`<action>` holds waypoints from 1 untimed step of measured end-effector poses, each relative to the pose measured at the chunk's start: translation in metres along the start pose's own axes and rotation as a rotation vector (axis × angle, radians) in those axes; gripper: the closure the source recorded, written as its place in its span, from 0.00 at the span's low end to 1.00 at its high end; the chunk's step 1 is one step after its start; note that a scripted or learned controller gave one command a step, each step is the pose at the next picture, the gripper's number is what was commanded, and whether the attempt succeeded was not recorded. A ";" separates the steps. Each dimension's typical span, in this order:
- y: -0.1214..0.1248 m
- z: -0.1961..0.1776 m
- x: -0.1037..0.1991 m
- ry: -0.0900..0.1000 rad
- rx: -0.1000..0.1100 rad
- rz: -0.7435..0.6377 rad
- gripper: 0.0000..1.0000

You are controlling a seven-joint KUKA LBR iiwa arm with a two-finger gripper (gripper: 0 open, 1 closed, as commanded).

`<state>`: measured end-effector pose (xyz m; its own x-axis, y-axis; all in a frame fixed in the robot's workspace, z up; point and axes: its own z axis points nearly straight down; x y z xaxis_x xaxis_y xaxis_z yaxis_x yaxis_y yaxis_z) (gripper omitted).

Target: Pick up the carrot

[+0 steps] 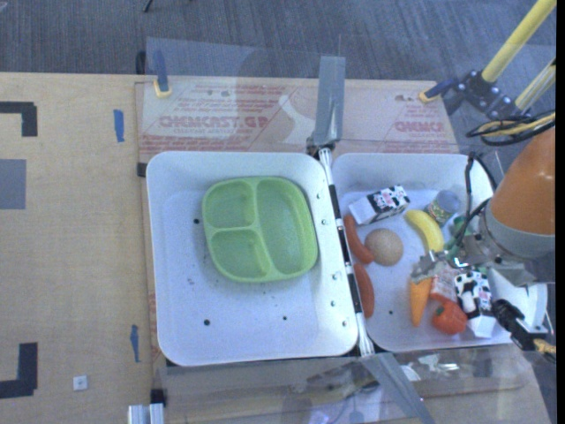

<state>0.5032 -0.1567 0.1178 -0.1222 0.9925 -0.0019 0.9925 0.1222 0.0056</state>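
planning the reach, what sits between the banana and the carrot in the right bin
In the camera view, the hand sits between the banana and the carrot, just above the carrot's top end.

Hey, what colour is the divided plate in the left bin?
Light green. The plate shows clearly in the camera view, lying in the left bin.

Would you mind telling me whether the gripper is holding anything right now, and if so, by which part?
It cannot be told: the gripper sits just above the carrot at its upper end, but whether it grips it is unclear.
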 end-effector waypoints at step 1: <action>0.015 0.025 0.034 -0.008 -0.011 0.035 0.00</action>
<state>0.5137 -0.1211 0.0928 -0.0870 0.9962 -0.0093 0.9961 0.0872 0.0170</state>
